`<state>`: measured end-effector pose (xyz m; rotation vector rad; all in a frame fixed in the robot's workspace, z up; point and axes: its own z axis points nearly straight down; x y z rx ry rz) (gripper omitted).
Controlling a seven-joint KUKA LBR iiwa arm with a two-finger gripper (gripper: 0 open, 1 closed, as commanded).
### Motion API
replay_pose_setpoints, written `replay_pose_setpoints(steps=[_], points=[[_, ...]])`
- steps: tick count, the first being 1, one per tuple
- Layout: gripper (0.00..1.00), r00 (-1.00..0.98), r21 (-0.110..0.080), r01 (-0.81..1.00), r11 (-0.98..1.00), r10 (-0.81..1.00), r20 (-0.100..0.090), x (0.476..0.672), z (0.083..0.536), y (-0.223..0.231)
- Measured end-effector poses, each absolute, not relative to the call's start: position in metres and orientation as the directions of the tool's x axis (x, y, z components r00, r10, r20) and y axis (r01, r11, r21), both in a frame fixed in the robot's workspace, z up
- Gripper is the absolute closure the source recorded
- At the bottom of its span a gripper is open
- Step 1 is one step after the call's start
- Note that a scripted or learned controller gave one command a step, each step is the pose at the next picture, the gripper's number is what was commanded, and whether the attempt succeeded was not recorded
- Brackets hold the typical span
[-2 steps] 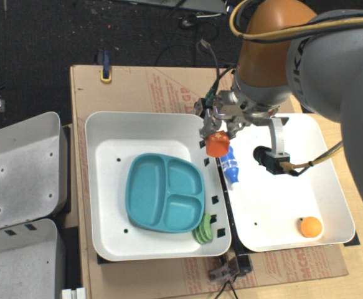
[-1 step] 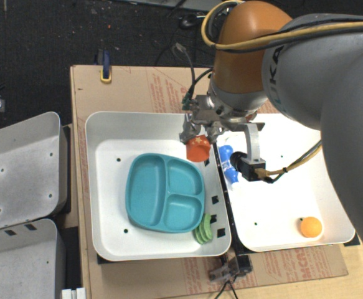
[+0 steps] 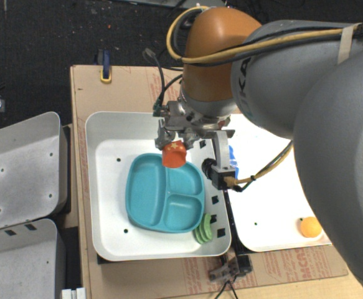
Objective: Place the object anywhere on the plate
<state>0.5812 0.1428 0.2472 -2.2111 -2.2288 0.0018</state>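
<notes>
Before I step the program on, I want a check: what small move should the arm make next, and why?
Probably lower a little, then let go. The gripper seems to have the orange object under its tip, over the far edge of the blue plate, so a short drop should land it there.

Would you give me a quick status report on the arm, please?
Gripper above plate's upper edge. Orange object at its tip, grasp unconfirmed. Green item beside plate's lower right corner, not obstructing.

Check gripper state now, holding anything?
Gripper: shut on the orange object, held over the far edge of the blue plate.
</notes>
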Motion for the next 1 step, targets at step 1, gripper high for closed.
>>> replay_pose_setpoints(steps=[1], points=[[0.00, -0.003, -0.002, 1.000, 0.003, 1.000, 0.000, 0.5819, 0.2475, 0.1396]])
